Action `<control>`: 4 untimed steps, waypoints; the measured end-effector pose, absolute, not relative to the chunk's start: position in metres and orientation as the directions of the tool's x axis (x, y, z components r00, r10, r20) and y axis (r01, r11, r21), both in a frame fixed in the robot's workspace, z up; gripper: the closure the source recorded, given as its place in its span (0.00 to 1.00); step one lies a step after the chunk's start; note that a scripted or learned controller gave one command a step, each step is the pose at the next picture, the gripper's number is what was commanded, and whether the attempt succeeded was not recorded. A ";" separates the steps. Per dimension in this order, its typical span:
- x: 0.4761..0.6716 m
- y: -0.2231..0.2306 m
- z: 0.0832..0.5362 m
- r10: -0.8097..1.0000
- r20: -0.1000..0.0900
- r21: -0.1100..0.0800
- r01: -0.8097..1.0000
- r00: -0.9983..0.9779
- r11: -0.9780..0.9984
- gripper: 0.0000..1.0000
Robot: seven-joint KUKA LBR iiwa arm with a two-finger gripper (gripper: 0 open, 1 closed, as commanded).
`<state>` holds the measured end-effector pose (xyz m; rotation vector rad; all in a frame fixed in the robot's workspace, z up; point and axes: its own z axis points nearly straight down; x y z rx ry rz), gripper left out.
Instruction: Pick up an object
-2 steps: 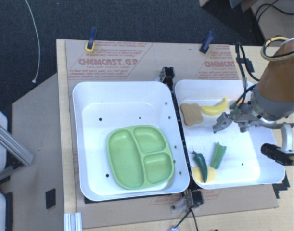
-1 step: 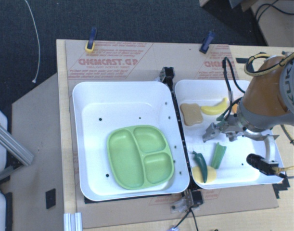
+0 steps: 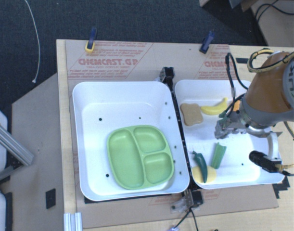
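My gripper (image 3: 223, 130) hangs over the middle of the right bin (image 3: 243, 177), just above a green block (image 3: 218, 156). A tan slice of bread (image 3: 191, 113) lies at the bin's upper left, with a yellow banana (image 3: 214, 108) to its right, partly under the arm. Near the bin's front left corner a teal and yellow piece (image 3: 201, 168) rests against the wall. Nothing shows between the fingers.
The left bin (image 3: 89, 105) holds a green divided plate (image 3: 139, 155). A black clamp (image 3: 167, 74) sits at the top of the divider between the bins. Blue clips (image 3: 207, 41) pin the board at the back.
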<state>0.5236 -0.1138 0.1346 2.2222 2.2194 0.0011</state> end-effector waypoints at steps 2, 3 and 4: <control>0.523 -0.105 0.238 1.000 -0.001 0.007 1.000 -0.001 0.001 1.00; 0.516 -0.052 0.224 1.000 0.002 -0.003 1.000 -0.005 0.005 1.00; 0.503 -0.002 0.216 1.000 0.003 -0.004 1.000 -0.005 0.005 1.00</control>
